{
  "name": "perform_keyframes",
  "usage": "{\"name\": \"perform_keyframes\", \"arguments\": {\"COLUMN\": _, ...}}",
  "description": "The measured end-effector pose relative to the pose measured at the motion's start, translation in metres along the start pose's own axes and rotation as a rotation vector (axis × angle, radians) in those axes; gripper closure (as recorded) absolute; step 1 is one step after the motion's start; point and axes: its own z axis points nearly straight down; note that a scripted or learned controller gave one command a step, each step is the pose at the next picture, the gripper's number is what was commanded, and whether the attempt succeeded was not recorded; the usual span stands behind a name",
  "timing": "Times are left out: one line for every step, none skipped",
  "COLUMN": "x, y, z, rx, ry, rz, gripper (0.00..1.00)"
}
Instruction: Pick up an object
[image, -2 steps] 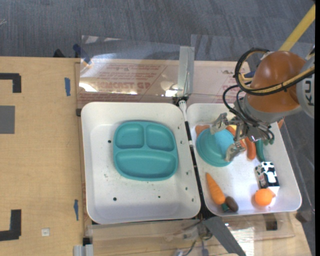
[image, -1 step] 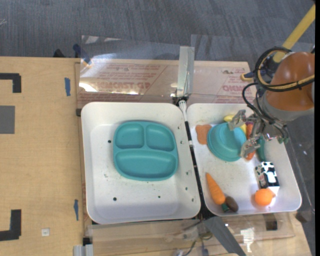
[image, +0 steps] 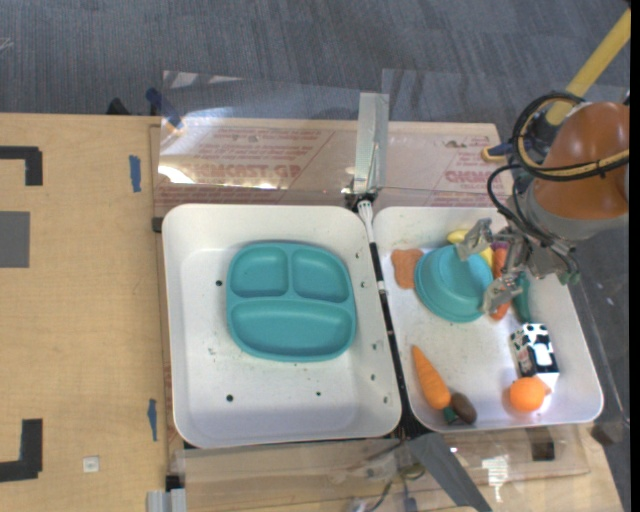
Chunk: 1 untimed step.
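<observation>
Camera view, looking down at a slant: two shallow white bins sit side by side on the tabletop (image: 70, 300). The left bin (image: 190, 400) carries a teal divided plate (image: 292, 300) near its centre. The right bin (image: 580, 400) carries the loose objects.

Arm position: the grey arm with its orange band (image: 590, 150) enters from 3 o'clock and hangs over the upper part of the right bin. The gripper (image: 497, 262) points down toward that bin. Its two fingers stand apart, one at the upper edge and one at the lower right edge of a teal bowl (image: 450, 285); whether either finger touches the bowl cannot be told. No object is seen clamped between the fingers.

Object layout in the right bin, taken from the gripper:
- Teal bowl: directly at 9 o'clock, just beside the fingers, tilted on its side.
- Yellow item (image: 470, 243): at 11 o'clock, partly hidden behind the bowl and the gripper.
- Pale orange piece (image: 405, 268): at 9 o'clock beyond the bowl, touching its far rim.
- Black-and-white toy (image: 536, 348): at 5 o'clock, near.
- Orange ball (image: 527, 394): at 5 o'clock, just beyond the toy.
- Carrot (image: 432, 378): at 7 o'clock, well apart, with a dark piece (image: 462, 408) at its lower end.
</observation>
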Motion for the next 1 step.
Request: {"name": "perform_keyframes", "arguments": {"x": -0.0063, "y": -0.0232, "z": 0.0013, "rx": -0.002, "ry": -0.001, "rz": -0.012, "gripper": 0.0}}
